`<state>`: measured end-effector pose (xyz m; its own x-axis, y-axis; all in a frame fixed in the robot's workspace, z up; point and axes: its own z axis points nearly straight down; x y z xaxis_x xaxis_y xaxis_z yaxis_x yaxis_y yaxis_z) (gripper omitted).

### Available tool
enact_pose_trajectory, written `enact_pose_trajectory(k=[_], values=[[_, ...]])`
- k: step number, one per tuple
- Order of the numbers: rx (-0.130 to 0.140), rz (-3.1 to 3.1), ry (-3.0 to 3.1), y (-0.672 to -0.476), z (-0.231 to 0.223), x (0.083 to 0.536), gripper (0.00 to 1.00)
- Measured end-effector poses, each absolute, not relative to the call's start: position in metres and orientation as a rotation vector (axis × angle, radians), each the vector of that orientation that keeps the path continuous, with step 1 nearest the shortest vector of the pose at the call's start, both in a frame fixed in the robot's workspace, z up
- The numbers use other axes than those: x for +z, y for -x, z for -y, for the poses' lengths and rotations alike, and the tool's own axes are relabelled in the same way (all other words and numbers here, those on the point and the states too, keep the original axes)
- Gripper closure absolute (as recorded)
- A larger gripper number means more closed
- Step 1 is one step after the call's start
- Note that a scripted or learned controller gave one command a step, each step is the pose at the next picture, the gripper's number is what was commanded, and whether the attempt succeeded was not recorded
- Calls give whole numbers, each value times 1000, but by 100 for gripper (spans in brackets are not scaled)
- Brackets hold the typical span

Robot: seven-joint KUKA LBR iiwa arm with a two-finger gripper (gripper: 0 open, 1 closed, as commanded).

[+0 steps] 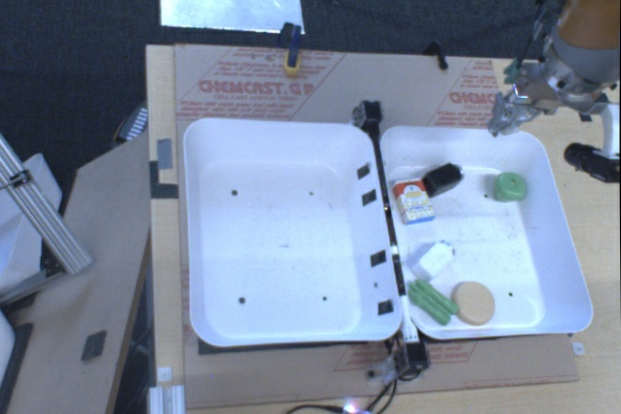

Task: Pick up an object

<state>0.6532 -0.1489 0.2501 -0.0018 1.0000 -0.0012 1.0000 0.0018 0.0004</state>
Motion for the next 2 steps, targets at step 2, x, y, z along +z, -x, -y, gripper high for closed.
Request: enact_pose_trajectory(k=[2], values=[[0,-2220,-2218,-669,159,402,100]])
